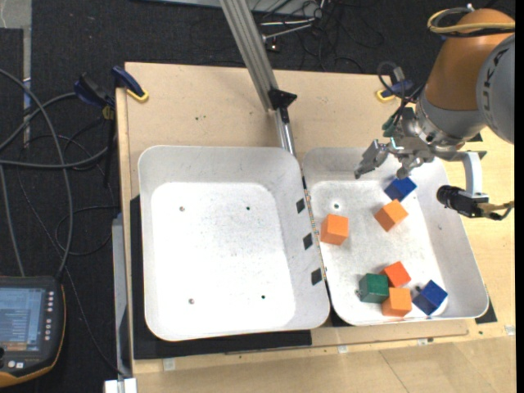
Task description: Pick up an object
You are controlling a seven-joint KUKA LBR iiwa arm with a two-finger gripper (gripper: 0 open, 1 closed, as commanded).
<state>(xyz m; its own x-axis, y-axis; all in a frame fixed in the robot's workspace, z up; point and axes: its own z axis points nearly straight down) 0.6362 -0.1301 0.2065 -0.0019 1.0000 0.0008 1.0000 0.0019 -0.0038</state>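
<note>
Wooden table [213, 97] bears two white bins; gripper [385, 160] hovers spread wide, holding nothing, at eleven o'clock of small blue cube [400, 188].

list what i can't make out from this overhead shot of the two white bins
- Two-finger gripper: whether it grips anything is too small to tell.
- Blue cube under the gripper: its top edge is hidden by a finger.
- Grey arm with orange band: cut off by the right edge.
- Green cube: partly covered by neighbouring orange cubes.

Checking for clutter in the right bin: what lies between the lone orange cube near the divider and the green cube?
Nothing: in the camera view, only bare white bin floor separates the orange cube from the green cube.
</note>
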